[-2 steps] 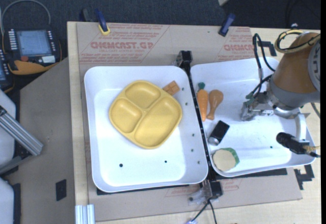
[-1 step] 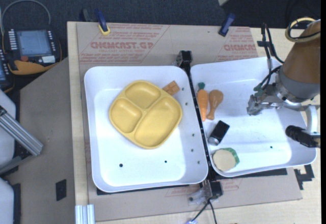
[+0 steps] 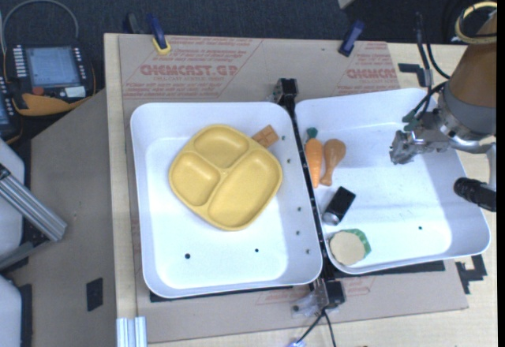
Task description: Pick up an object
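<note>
Grey arm, orange band, seemingly metallic claw.

Left of my jaws I see an orange carrot, black block, and yellow plate on white bins.

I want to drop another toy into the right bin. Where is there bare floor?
The right bin is bare across its middle and right, between the gripper and the near rim. Its left edge is crowded: carrot, drumstick, black block, round slice.
</note>
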`<action>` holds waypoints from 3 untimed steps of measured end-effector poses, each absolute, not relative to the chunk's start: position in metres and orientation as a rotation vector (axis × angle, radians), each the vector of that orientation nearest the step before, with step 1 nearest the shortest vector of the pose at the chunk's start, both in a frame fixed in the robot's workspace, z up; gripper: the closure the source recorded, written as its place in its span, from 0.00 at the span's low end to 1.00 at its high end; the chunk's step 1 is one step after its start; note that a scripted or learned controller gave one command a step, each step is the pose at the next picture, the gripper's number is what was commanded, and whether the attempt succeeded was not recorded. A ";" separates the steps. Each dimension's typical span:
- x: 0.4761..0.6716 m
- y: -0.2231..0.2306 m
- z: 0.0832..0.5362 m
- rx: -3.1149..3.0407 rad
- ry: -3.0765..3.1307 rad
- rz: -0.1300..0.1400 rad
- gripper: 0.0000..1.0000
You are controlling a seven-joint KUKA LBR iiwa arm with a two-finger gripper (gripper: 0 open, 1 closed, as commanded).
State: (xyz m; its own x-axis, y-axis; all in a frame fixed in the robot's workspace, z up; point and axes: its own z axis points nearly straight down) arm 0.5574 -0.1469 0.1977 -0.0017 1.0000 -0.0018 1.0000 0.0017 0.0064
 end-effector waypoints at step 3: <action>0.584 -0.051 0.215 2.214 2.228 0.005 1.00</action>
